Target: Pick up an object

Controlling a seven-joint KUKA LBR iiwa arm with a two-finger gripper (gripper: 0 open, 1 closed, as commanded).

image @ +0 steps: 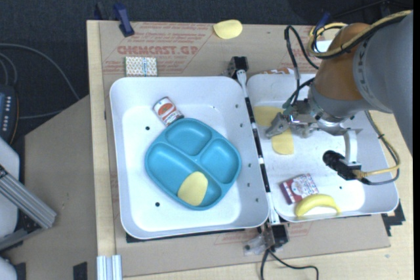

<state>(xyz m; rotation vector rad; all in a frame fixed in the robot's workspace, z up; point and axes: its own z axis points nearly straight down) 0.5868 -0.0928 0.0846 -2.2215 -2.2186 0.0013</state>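
While the grey arm (387, 56) with its orange band reaches in from the right edge of the frame, we see its jaws (287, 128) low over the upper left part of the right bin (387, 197), just right of the wall between the two bins. We can make out thin metal fingers (274, 129) spread apart at a moderate width, with nothing between them. Just below them lies a small yellow wedge-shaped piece (283, 143), close to the fingertips, though we cannot tell if they touch it. A flat yellowish patch (264, 116) sits against the bin floor just above and left of the jaws.

Toward the lower part of the same bin we find a small red and white packet (299, 188), and just beneath it a banana (317, 206) lying along the bin's lower rim. A black cable connector (340, 164) hangs from the arm at the centre right of that bin.

At the centre of the frame, the left bin (128, 101) holds a blue divided plate (190, 160), set at a slant, with a yellow lemon-like object (193, 188) in its lower compartment. A small red and white can (167, 111) lies on its side above and left of the plate.

On the brown table (190, 49) beyond the bins rest a yellow rounded object (228, 29) at upper centre, a blue clip (123, 18) at upper left, and a small patterned packet (140, 65) below it.
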